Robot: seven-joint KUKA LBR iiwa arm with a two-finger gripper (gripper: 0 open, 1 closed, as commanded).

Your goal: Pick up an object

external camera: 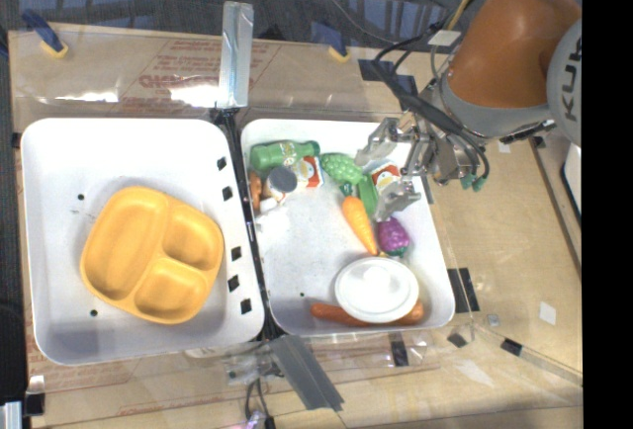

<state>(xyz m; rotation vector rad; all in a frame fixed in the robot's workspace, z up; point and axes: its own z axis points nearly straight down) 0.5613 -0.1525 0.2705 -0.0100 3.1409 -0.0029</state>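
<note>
My gripper (391, 170) hangs over the far right part of the right bin (297, 279), its metal fingers apart and nothing visible between them. Just below and beside it lie a green toy vegetable (341, 167), an orange carrot (359, 222) and a purple toy (393, 235). A green bottle (280, 156) lies at the bin's far left with a small grey-capped item (281, 180) next to it. A white bowl (376, 289) sits at the near side, partly covering a long orange carrot (331, 313).
The left bin (49, 150) holds a yellow divided plate (150, 253). A metal strip (236, 56) stands upright behind the seam between the bins. Cables run from the arm's orange wrist (509, 46) at the upper right.
</note>
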